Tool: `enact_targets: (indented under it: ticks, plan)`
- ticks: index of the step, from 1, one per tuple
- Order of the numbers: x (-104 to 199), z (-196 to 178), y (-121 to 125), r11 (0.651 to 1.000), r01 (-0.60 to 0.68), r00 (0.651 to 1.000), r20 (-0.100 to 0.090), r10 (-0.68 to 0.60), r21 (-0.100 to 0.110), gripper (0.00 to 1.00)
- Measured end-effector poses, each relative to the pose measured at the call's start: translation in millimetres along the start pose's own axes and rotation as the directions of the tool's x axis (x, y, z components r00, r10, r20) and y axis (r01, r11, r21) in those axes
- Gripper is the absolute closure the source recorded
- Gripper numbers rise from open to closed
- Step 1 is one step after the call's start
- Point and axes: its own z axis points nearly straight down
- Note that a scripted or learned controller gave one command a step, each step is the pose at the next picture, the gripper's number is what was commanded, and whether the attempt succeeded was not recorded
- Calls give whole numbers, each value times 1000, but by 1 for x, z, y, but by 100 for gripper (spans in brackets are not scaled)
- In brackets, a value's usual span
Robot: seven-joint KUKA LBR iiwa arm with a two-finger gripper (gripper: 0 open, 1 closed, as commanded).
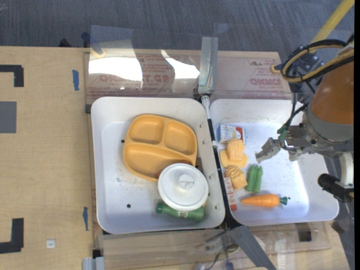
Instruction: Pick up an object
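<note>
Arm: we see the grey KUKA arm with its orange band entering over the right edge of the right bin.
Gripper: the gripper hangs above the middle of the right bin; whether it is open or closed, we cannot tell, and we see no object in it.
Candidate objects, right bin: a carrot near the front edge; a green vegetable just behind it; yellow toy pieces along the left wall; a small printed packet towards the back left corner.
Left bin: the left bin carries an orange divided plate, a white lidded bowl overlapping its front corner, and a green item at the front edge.
Progress: we judge the pick not yet made; every object lies on a bin floor.
Remaining: we judge that descent, closure on one object (the green vegetable and yellow pieces lie nearest) and lifting are all left.
</note>
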Motion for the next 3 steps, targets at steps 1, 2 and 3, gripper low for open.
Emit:
enact_targets:
  ticks: [1, 2, 3]
  plan:
    - [4, 113, -24, 997, -71, 997, 2, 72, -15, 0]
    - [6, 109, -27, 997, -71, 997, 0, 71, -4, 100]
    - [29, -2, -25, 981, -196, 981, -1, 196, -7, 100]
